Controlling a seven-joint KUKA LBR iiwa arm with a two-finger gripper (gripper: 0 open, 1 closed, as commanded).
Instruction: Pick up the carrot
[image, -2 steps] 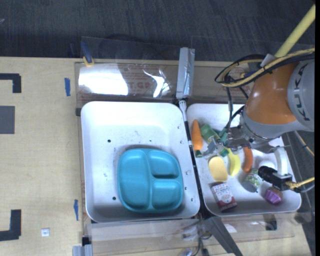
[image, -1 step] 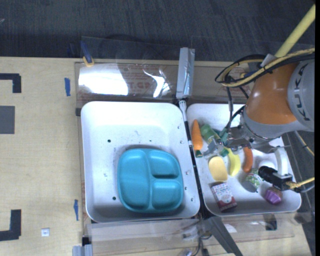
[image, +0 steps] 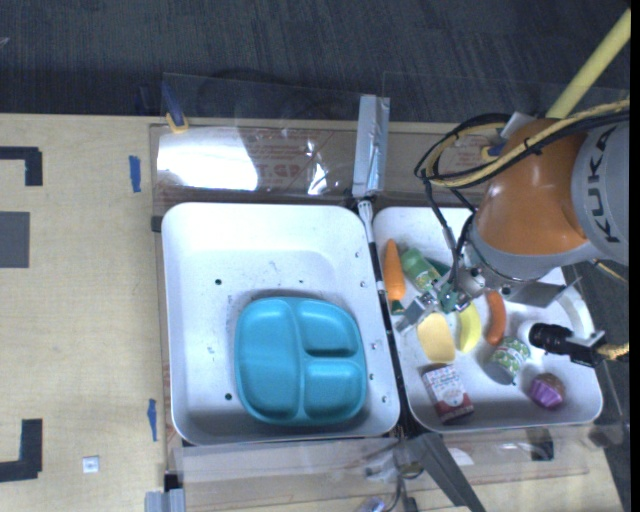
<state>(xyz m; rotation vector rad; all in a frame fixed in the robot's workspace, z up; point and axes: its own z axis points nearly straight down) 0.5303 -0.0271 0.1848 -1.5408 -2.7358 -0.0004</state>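
Observation:
The carrot (image: 394, 272), orange and elongated, lies in the right bin (image: 580, 405) along its left wall, pointing roughly front to back. My gripper (image: 438, 298) hangs low over that bin just right of the carrot's near end, under the arm's orange band. It sits above a green item (image: 420, 268) and a yellow block (image: 437, 338). The arm hides the back right part of the bin. Nothing shows as lifted by the gripper.
In the right bin there are also a yellow banana-like piece (image: 467, 328), an orange-red sausage shape (image: 494, 316), a green-white item (image: 510, 358), a purple item (image: 546, 390) and a small red box (image: 447, 388). The left bin (image: 190, 240) holds a blue divided plate (image: 300, 358).

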